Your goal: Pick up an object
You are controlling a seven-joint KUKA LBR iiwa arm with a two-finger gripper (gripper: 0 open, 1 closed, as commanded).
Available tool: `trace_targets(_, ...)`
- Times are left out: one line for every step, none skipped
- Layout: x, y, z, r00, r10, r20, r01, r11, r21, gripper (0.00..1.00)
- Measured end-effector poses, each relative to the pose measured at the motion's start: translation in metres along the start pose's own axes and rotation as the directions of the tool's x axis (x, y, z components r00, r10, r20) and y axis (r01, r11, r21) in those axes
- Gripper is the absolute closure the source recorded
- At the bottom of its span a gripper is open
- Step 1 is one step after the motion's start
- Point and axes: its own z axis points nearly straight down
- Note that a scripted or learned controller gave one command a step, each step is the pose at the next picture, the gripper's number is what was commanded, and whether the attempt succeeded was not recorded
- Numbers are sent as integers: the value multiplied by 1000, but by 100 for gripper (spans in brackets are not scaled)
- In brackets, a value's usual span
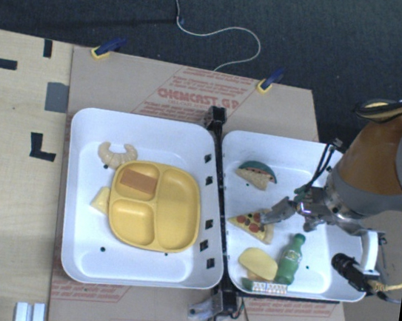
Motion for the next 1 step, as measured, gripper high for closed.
trace_targets(0, 3, -7, 1000, -3, 2, 3, 1000, -14, 0)
